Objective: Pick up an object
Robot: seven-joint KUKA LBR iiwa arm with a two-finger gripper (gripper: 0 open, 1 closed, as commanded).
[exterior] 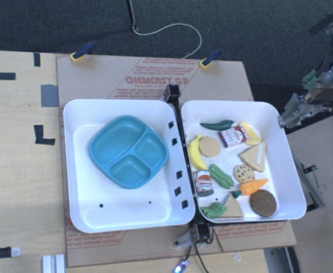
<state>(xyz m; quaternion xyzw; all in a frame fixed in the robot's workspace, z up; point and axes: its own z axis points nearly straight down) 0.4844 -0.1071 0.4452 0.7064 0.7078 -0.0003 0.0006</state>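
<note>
Two white bins sit side by side on cardboard. Left bin [78, 152] holds one blue divided plate [129, 151], tilted diamond-wise, nothing on it. Right bin [286, 164] holds the toy food pile: green pepper [217, 125] at top, red packet [232, 136] just below it, yellow piece [250, 132] beside the packet, banana [196, 152] along the left wall, round cracker [209, 147] touching the banana, cheese wedge [254, 156], chip cookie [243, 172], green pickle [221, 176], small can [204, 183], carrot [251, 187], brown patty [263, 203] in the lower right, sandwich wedge with greens [222, 210] at the bottom. Gripper [303, 104] is at the right, outside the right bin near its upper right corner, holding nothing visible; whether it is spread or closed I cannot tell.
</note>
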